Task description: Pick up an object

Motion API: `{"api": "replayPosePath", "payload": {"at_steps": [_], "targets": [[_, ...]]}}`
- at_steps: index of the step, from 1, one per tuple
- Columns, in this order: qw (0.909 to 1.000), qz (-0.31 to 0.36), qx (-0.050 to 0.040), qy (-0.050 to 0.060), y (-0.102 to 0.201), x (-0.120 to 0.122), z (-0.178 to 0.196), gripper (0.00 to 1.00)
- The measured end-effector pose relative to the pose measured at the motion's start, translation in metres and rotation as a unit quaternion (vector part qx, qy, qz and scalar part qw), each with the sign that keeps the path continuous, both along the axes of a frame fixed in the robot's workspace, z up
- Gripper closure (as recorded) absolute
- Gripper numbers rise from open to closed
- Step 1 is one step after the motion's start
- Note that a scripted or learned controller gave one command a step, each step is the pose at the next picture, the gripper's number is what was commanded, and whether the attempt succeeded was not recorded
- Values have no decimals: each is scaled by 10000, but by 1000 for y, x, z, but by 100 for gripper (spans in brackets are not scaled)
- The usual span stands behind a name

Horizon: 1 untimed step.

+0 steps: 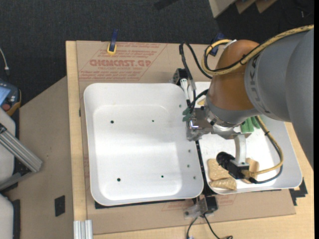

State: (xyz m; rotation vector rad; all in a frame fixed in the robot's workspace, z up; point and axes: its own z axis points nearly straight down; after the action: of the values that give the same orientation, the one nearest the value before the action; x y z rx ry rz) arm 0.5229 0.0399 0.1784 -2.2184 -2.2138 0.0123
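Objects for pick: we count three tan pieces (pixel 216 169) and one green object (pixel 248 125), all in the right bin (pixel 293 172).
- Tan pieces: pale brown, rough and biscuit-like in look. Two lie touching at the bin's 7 o'clock corner, one just below the other. The third sits near them at 3 o'clock, partly hidden.
- Green object: bright green and ridged, at 1 o'clock from the tan pair, mostly covered by the arm (pixel 279 78).

Gripper (pixel 194 125): at 11 o'clock from the tan pair, over the wall where the two bins meet. We cannot tell how far it is open, or whether it has hold of anything.

Left bin (pixel 129 148): white floor, four dark dots (pixel 112 122).

Both bins rest on one cardboard sheet (pixel 75 133) with red print. One blue-and-yellow clamp (pixel 113 46) sits at its 12 o'clock edge.
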Motion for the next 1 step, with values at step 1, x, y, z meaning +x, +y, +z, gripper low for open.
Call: {"api": "replayPosePath", "payload": {"at_steps": [1], "targets": [[9999, 53, 28, -148, 58, 21, 150, 100]]}}
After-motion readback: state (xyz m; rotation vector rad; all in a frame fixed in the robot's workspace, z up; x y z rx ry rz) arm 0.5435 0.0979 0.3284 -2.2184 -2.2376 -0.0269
